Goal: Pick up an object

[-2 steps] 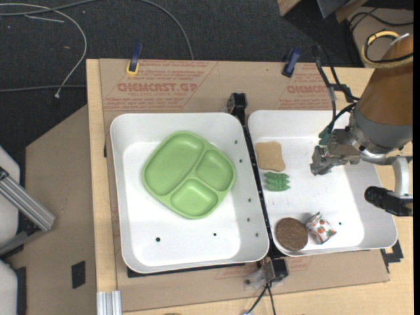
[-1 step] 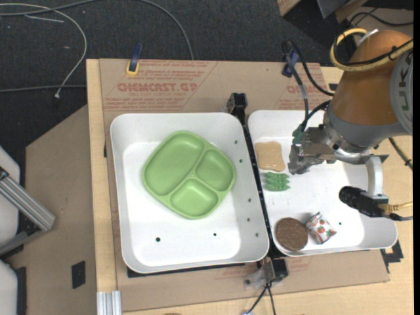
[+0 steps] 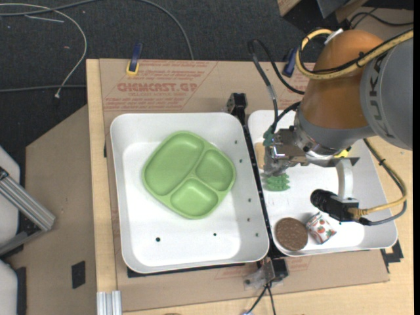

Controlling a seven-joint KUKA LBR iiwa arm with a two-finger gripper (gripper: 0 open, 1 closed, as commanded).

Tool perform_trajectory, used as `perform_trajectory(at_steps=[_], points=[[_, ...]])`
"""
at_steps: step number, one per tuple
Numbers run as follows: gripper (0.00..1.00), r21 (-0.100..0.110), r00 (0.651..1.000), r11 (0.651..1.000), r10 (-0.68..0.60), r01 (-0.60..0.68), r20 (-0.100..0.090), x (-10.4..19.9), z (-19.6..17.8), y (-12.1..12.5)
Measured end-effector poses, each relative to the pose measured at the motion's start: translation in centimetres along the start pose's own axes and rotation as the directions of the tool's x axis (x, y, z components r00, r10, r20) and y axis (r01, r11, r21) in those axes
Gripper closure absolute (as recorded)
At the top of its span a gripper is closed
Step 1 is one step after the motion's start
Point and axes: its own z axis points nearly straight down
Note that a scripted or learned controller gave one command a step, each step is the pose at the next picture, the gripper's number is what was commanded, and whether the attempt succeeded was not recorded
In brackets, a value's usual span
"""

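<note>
Right below the jaws (image 3: 275,165), whose spread I cannot tell, lies a green toy (image 3: 276,182)

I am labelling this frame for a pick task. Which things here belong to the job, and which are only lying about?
Belong to the job:
gripper, low in the right bin
small green object just under it
brown round disc
small red-and-white object

Lying about:
green divided plate in the left bin
blue clamp

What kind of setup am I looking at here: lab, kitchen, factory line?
Most likely a robotics lab test bench: two white bins on taped cardboard, loose cables across dark carpet, and toy-like items such as a green divided plate.
</note>
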Motion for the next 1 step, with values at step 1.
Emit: perform_trajectory(at_steps=[1], points=[[1.00,0.003,1.000,1.000,0.003,-0.003,0.002,4.53,1.56,-0.61]])
